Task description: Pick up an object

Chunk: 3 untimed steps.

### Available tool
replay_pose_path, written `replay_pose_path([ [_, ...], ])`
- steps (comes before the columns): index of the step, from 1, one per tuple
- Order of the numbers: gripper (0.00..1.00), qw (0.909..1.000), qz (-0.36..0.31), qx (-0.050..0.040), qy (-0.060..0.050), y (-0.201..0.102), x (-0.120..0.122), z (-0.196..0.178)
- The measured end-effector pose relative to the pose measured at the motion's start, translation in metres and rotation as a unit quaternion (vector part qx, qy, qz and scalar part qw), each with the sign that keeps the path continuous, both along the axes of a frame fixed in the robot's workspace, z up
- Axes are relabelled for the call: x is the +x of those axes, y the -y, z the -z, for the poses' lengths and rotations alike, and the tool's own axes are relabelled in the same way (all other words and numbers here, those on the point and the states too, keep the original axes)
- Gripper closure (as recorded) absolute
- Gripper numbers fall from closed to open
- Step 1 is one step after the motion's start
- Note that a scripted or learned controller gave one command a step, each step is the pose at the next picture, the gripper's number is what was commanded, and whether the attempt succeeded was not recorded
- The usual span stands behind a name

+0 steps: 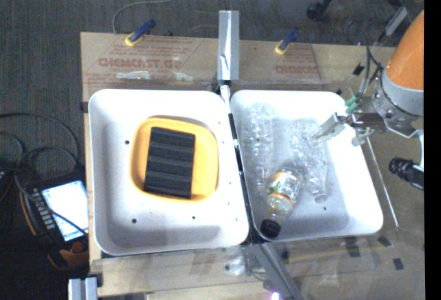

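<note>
Three clear plastic bottles lie in the right bin [358, 223]; the labelled bottle [279, 196] rests near its front, well left of and below the end effector [329, 127], which hovers over the bin's upper right, holding nothing, its opening unreadable.

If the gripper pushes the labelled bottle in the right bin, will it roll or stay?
The labelled bottle lies on its side, so it would probably roll. It looks like clear, thin plastic, so it is likely light and may dent when squeezed. Clear bottles beside it could block its path.
</note>
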<state>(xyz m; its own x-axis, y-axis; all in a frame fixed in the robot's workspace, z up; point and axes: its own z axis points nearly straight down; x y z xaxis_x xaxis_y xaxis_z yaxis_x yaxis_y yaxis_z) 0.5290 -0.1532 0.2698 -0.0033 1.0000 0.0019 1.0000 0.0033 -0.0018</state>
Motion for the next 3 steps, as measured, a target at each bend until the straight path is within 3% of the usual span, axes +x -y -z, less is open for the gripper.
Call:
replay_pose_path([
  [1,0.0,0.9997,-0.026,0.0002,-0.001,-0.041,-0.046,0.099],
  [2,0.0,0.9975,-0.069,-0.0043,0.013,-0.042,-0.022,0.178],
  [3,0.0,0.9937,-0.112,-0.003,0.007,-0.053,0.04,0.178],
])
